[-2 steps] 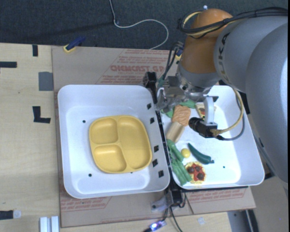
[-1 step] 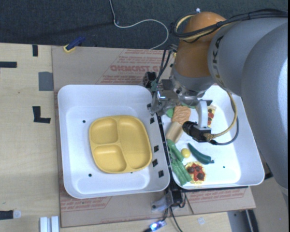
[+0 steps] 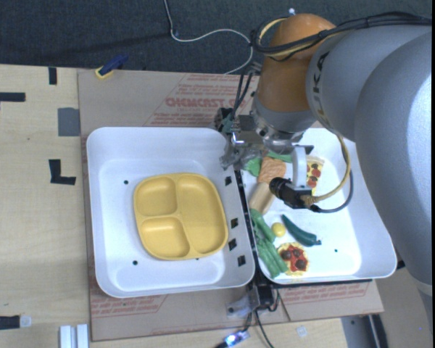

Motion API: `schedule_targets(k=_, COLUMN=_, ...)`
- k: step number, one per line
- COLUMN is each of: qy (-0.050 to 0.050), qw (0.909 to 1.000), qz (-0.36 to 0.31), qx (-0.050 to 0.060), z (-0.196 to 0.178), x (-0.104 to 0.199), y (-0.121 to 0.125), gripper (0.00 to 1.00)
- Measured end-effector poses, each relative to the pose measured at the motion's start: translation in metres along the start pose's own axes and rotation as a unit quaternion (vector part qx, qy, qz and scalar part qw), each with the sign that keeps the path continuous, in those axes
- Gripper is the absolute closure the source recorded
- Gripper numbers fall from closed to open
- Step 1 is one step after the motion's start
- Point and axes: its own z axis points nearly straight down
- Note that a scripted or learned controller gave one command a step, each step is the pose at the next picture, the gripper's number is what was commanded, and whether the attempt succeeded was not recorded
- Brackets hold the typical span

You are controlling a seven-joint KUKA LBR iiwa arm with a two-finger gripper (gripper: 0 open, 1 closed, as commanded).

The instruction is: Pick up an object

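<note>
1. In the left bin (image 3: 105, 194) I see a yellow plate (image 3: 180, 216), lying flat and untouched.
2. In the right bin (image 3: 362, 249) lie toy foods: green beans (image 3: 264, 245), a pepper (image 3: 301, 232), pizza (image 3: 293, 256).
3. The gripper (image 3: 264, 167) hangs over the bin's upper end; its state I cannot tell. I judge nothing lifted yet.
</note>
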Motion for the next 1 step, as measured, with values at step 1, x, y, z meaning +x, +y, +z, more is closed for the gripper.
schedule_targets(k=1, qy=0.0, qw=1.0, qz=0.0, qx=0.0, z=-0.01, x=0.0047, y=-0.0052, gripper=1.0)
